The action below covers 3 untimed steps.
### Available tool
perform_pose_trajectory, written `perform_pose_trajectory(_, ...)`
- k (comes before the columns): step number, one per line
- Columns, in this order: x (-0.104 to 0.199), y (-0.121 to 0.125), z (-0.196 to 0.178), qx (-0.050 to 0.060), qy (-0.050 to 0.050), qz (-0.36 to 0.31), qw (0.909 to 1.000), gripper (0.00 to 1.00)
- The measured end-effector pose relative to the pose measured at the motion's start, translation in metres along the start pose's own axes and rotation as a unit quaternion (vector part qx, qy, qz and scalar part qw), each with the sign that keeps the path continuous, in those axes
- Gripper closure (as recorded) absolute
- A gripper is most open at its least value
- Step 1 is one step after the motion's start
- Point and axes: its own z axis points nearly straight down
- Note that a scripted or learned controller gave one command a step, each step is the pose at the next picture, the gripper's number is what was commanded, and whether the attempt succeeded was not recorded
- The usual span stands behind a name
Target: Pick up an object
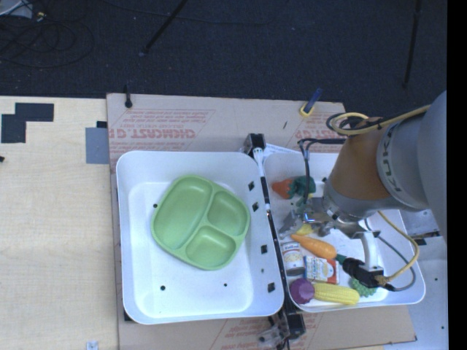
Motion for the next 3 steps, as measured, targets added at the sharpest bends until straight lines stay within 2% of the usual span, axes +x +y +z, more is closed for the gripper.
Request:
perform_pose_trajectory(1,0.000,0.001,-0.008,0.002,0.003,0.003,1.0000,1.00)
perform_pose_trajectory(2,0.000,0.001,-0.008,0.002,0.002,0.003,1.0000,0.00)
perform_pose_trajectory(3,-0.022,0.087,0.001,0.000,0.000,-0.003,1.0000,0.00)
